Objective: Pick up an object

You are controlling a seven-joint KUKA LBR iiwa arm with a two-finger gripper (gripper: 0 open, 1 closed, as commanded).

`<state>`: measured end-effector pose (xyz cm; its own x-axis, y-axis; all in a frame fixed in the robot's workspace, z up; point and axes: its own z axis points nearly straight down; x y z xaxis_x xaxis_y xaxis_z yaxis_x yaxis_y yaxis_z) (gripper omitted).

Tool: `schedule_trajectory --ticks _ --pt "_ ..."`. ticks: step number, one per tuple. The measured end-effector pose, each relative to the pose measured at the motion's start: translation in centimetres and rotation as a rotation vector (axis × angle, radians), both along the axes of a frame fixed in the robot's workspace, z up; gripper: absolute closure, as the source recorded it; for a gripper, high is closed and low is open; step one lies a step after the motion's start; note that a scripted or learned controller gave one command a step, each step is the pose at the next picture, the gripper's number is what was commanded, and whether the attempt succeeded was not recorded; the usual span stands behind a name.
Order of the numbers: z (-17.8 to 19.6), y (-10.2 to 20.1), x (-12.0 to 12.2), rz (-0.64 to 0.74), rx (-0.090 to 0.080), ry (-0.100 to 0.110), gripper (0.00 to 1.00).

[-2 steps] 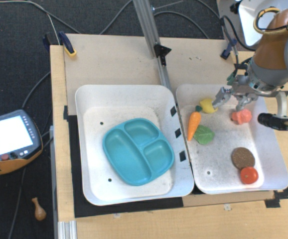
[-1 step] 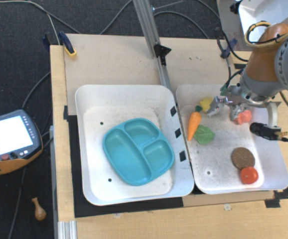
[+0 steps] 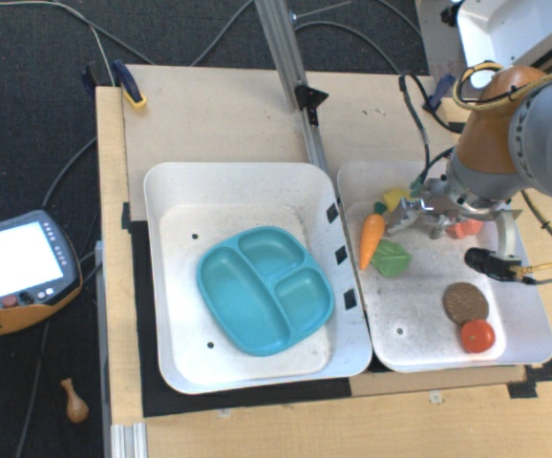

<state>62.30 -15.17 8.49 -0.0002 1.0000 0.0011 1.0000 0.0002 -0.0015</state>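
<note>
Gripper (image 3: pixel 427 216) is seen low in the right bin (image 3: pixel 534 337), beside a carrot (image 3: pixel 371 239). Finger state cannot be told; a yellow item (image 3: pixel 392 199) is apparently touched.

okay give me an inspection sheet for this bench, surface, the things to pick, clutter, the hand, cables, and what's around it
Surface: tan bench bearing two white bins, left bin and right bin, side by side.
Job's things: in the right bin, carrot, green piece, brown disc, tomato, yellow piece, pink piece partly hidden by the arm.
Clutter: blue divided plate in the left bin.
Hand: hand low over the right bin near the carrot; nothing seen between its fingers.
Cables: several on the dark floor, and by the arm.
Surroundings: handheld screen at left; metal pole.
</note>
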Motion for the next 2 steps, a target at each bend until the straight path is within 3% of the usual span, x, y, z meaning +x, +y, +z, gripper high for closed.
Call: schedule_trajectory --ticks 1,2 --pt "1.4 -0.1 0.2 0.0 -0.003 -0.006 1.0" --pt "6.3 -1.0 0.5 0.0 -0.003 -0.008 1.0"
